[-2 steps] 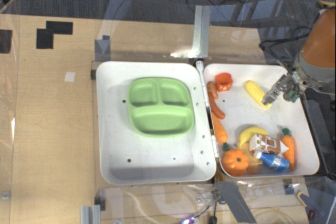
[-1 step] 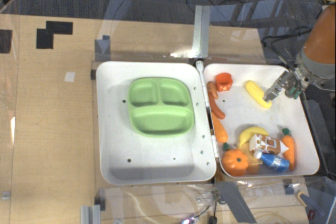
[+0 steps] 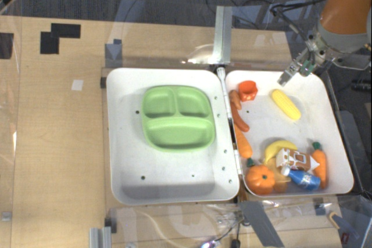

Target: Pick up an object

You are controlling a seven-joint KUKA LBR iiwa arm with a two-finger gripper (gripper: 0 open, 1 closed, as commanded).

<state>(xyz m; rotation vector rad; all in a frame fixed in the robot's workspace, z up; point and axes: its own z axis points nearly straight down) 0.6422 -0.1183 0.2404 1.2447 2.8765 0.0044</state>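
The right bin [image 3: 334, 125] carries all the loose pieces that could be picked. Nearest the pincer [image 3: 289, 75] is a yellow toy corn cob [image 3: 286, 104], lying alone at a slant on the bin floor in the upper middle, apart from the rest. To its left, near the bin's upper left corner, stands a small orange cup [image 3: 248, 90]. Just beside and below the cup a red-orange toy sausage [image 3: 237, 113] runs along the left wall, and beneath it a toy carrot [image 3: 244, 145] continues down the same wall. The lower part of the bin holds a crowded heap: a yellow banana [image 3: 279, 148], a small printed carton [image 3: 292, 160] touching it, a blue packet [image 3: 305, 180] under the carton, an orange pumpkin [image 3: 260, 179] in the lower left corner, and a second carrot with a green top [image 3: 319, 164] along the right of the heap.

The pincer hangs over the upper edge of the right bin, above and to the right of the corn cob, with nothing between its fingers; whether they are spread or closed I cannot tell. The arm's orange band [image 3: 346, 0] is at the upper right.

The left bin [image 3: 125, 136] holds a green divided plate [image 3: 177, 117] lying flat near its middle. Both bins sit side by side on the wooden desk [image 3: 52, 125].
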